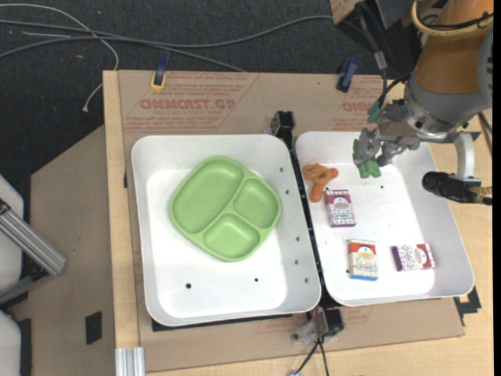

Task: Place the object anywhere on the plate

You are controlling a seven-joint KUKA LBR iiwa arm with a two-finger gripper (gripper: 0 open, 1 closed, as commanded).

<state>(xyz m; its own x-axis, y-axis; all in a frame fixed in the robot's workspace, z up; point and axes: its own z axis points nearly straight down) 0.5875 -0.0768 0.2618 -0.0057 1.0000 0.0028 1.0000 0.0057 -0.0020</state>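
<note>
The left bin [156,288] holds a green plate [225,208] with three compartments, lying a little toward the bin's upper middle; nothing lies on it. The right bin [446,249] holds four small things: an orange toy [318,178] near its upper left corner, a small carton [340,207] just below and right of the toy, a red and white box [362,258] lower down, and a dark red box [412,257] to its right.

The arm [450,45] comes in from the upper right and points down over the right bin's upper part. Its tool [370,165] hangs right of the toy, apart from it, with green fingertips [368,168] close together; I cannot tell whether they are fully closed, and nothing shows between them.

Both bins sit on a cardboard sheet [196,100] on the surface, with blue clamps [160,77] at its far edge.
</note>
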